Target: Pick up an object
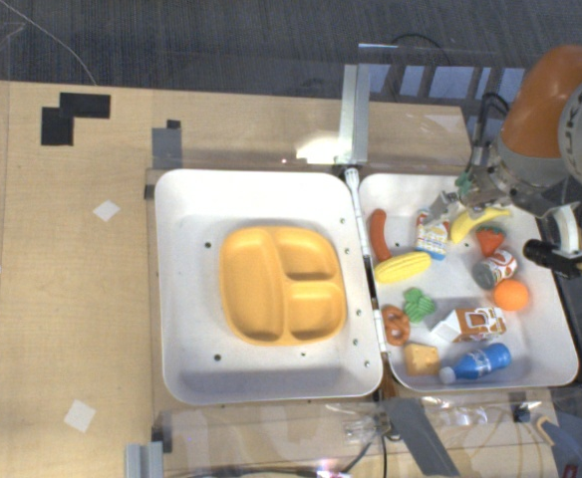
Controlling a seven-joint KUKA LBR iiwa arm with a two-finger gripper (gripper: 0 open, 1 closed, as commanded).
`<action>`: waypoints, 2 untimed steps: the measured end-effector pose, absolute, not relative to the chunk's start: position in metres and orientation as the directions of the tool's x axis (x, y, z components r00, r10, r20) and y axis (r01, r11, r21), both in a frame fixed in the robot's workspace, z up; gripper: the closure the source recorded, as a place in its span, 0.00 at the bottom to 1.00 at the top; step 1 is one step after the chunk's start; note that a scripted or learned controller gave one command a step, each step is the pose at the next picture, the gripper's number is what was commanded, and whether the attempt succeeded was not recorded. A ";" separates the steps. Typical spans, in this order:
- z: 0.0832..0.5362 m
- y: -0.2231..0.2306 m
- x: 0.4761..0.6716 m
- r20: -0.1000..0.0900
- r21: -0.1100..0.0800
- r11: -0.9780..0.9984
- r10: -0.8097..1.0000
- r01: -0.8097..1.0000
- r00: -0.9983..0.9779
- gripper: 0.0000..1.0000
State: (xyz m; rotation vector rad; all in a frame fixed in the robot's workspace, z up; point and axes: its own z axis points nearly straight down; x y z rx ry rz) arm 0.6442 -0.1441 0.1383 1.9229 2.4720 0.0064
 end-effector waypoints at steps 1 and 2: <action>0.087 -0.142 0.671 -0.002 0.007 0.103 0.995 0.995 -0.103 0.00; 0.101 -0.140 0.674 -0.005 0.015 0.109 0.994 0.994 -0.109 1.00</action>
